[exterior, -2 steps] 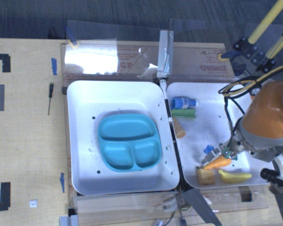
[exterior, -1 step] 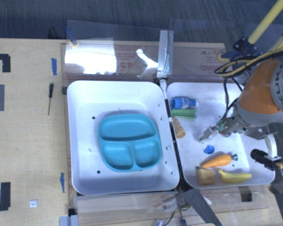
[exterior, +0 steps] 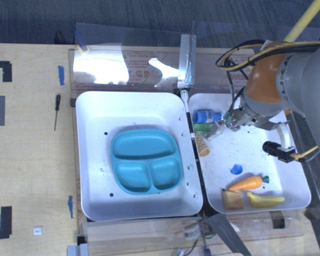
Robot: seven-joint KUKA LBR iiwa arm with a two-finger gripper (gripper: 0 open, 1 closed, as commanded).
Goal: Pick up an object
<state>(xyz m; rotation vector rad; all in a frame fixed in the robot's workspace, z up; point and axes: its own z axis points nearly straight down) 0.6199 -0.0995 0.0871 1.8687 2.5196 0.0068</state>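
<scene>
The arm enters from the upper right of the frame, and its gripper (exterior: 228, 120) sits low over the upper left part of the right bin (exterior: 298, 193), right beside a small cluster there — a blue object (exterior: 204, 115) lying above a green one (exterior: 204, 126). From this angle I cannot tell how the tool is set, nor whether anything is caught in it; it reads as close to the cluster, possibly touching it.

The step in hand looks like the approach or the closing on a pick, with the blue-and-green cluster the likeliest target. Other candidates lie lower in the same bin: an orange carrot (exterior: 246, 183), a yellow banana (exterior: 265, 199) just below it, a tan block (exterior: 232, 199) at the carrot's left end, and a small blue piece (exterior: 236, 169) above them. A brownish item (exterior: 203, 145) rests against the bin's left wall.

In the left bin (exterior: 90, 196) lies a turquoise divided tray (exterior: 146, 159), well apart from the arm.

Next, I judge, the move calls for a firm close on one item and a straight lift — the two clustered pieces are crowded together near the wall, so a grasp could easily slip or nudge both.
</scene>
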